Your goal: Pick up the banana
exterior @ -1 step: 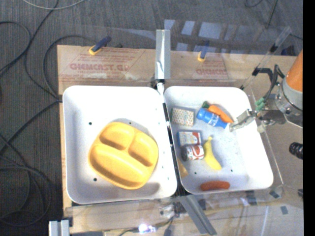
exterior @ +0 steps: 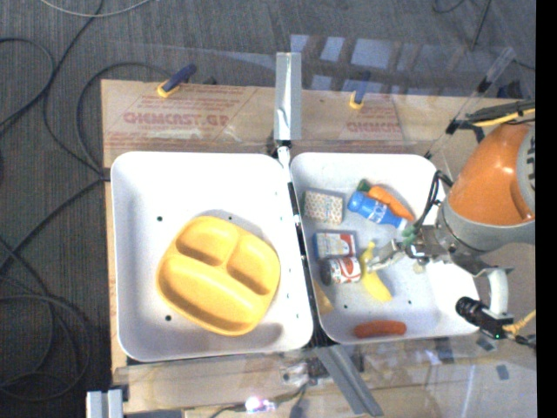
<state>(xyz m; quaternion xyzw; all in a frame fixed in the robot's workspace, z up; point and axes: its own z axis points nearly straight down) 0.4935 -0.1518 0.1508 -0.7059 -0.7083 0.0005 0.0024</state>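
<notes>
The banana (exterior: 375, 279) is yellow and lies slanted in the middle of the right bin (exterior: 418, 168), just right of a red and silver can (exterior: 340, 260). My gripper (exterior: 393, 252) reaches in from the right and sits low over the banana's upper end, close to it or touching it. The grey wrist and orange band (exterior: 487, 185) stand above the bin's right side and hide part of the bin wall there.
The right bin also holds a speckled square pad (exterior: 323, 205), a blue bottle (exterior: 372, 209), an orange carrot (exterior: 393, 201), a red sausage (exterior: 379, 328) near the front and a small yellow piece (exterior: 324, 300). A yellow sectioned plate (exterior: 219, 273) lies in the left bin (exterior: 139, 190).
</notes>
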